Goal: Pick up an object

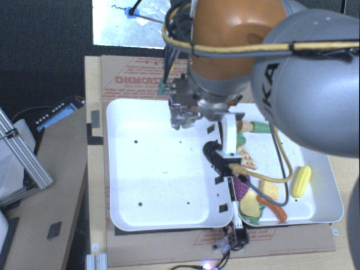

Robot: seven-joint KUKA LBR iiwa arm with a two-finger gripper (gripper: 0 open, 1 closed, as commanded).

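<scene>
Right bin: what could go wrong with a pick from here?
1. The toys in the right bin are bunched near the divider: the corn cob, carrot and purple piece lie close, so a grasp may catch two or push one away.
2. The yellow cable loops low over the toys and could snag.
3. The arm hides much of the bin from the camera.

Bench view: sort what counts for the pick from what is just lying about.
For the job: gripper; right bin with corn cob, orange carrot, purple grapes, cracker.

Lying about: left bin, cardboard sheet, aluminium rail.
</scene>
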